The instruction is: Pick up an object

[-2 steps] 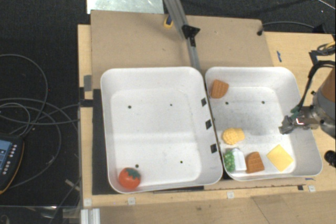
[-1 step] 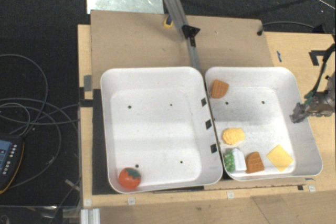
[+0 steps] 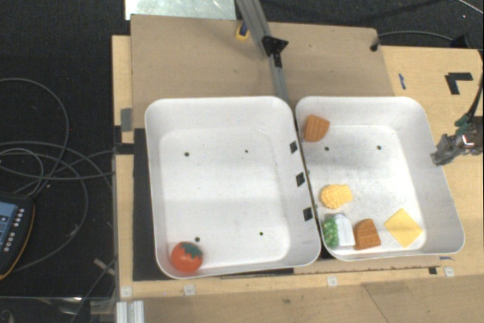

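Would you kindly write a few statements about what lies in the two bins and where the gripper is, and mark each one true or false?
1. The tomato lies in the left bin. True.
2. The yellow block lies in the left bin. False: it lies in the right bin.
3. The gripper is at the right bin's right rim. True.
4. The tomato sits in its bin's far corner. False: near-left corner.
5. The corn lies in the right bin. True.

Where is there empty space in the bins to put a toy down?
The left bin is bare apart from the tomato in its near corner. In the right bin, the far middle past the orange piece is free. Its near edge is crowded: corn, bread slice, cheese.
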Controlling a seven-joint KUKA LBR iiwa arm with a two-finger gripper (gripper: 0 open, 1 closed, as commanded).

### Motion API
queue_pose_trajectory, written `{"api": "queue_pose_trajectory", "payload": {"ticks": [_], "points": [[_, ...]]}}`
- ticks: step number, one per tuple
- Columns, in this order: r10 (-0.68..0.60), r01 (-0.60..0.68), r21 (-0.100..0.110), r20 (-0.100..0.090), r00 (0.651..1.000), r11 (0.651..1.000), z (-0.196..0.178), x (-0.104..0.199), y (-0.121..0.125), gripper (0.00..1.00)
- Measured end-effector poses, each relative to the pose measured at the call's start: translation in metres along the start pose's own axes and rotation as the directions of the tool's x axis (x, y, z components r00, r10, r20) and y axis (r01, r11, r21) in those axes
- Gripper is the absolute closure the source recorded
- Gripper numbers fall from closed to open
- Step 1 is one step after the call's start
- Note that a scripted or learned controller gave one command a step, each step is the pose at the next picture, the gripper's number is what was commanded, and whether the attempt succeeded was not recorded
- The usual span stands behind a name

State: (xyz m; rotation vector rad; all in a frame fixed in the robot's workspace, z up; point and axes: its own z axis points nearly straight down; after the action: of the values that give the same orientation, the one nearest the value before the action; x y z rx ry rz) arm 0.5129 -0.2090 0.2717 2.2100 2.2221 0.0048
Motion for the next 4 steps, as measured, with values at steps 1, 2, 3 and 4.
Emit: {"api": "queue_pose_trajectory", "payload": {"ticks": [1, 2, 3, 4], "points": [[-0.005, 0.005, 0.005, -0.004, 1.0, 1.0, 0.01, 0.051, 0.016, 1.0], [-0.006, 0.006, 0.005, -0.005, 1.0, 1.0, 0.024, 0.107, 0.025, 1.0], [-0.006, 0.006, 0.005, -0.005, 1.0, 1.0, 0.018, 0.157, 0.026, 1.0], [-0.006, 0.006, 0.005, -0.005, 1.0, 1.0, 0.016, 0.207, 0.038, 1.0]]}}
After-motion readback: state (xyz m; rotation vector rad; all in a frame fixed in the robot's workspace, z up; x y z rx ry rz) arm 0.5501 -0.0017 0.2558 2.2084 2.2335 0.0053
